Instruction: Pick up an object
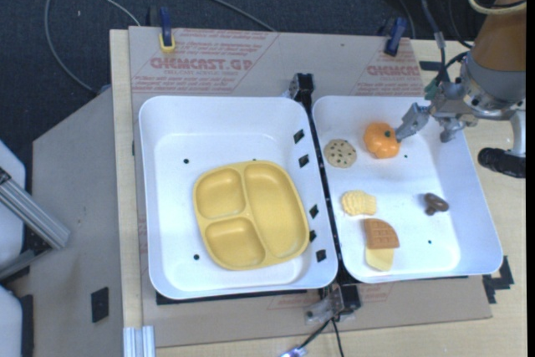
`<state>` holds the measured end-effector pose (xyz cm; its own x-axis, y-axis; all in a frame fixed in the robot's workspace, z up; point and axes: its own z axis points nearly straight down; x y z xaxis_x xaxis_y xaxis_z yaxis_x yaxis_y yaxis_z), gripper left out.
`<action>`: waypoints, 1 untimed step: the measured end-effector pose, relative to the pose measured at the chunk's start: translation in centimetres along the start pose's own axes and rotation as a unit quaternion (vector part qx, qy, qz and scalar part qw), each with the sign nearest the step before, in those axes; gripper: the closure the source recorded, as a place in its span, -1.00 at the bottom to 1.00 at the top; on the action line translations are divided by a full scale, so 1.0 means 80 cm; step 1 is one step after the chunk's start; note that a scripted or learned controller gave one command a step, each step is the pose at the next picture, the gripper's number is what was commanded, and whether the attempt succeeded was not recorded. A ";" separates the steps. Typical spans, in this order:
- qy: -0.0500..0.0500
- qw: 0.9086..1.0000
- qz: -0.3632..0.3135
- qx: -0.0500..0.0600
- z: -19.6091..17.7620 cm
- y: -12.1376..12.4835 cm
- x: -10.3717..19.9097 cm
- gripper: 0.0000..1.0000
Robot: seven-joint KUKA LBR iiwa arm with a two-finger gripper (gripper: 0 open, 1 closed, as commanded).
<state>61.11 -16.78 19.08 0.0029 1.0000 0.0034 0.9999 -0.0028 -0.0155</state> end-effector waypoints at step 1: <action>-0.001 1.000 -0.002 -0.007 -0.011 0.004 0.000 -1.00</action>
<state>61.45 -16.75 19.92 -0.0003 1.0000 0.0006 1.0000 0.0003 -0.0009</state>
